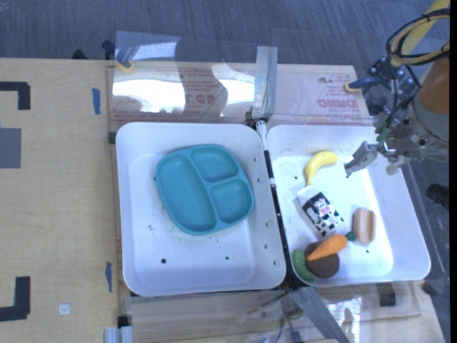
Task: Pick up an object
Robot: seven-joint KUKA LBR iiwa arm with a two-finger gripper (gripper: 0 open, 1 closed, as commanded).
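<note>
Banana (320, 164) is the nearest thing to the gripper (362, 159), lying in the upper part of the right bin (410, 252), just to the camera's left of the fingertips and a touch lower in the frame. Its curved yellow body runs from a lower-left end up to an upper-right end, so the long axis slants roughly toward the tool, not across it. The gripper hangs over the bin's upper right area, reaching in from the right side of the view with the arm's orange band (433, 84) above it; whether it is spread or pressed together cannot be told from this angle, and nothing is visibly pinched in it. Further down the same bin sit a small black-and-white carton (321, 214), a hot-dog bun (363, 225), a carrot (328, 247) and a dark brown round piece (325, 264) touching the carrot from below, with a bit of green at the left edge. All of these lie well apart from the tool compared with the banana. Left bin (136, 213) holds a teal divided plate (205, 188), farther off again. In my judgement the pick has not begun: a short shift leftward and a descent would put the tool over the banana, and closing across its narrow width, square to that slanted axis, looks the likeliest way to hold it without the fruit rolling out.
</note>
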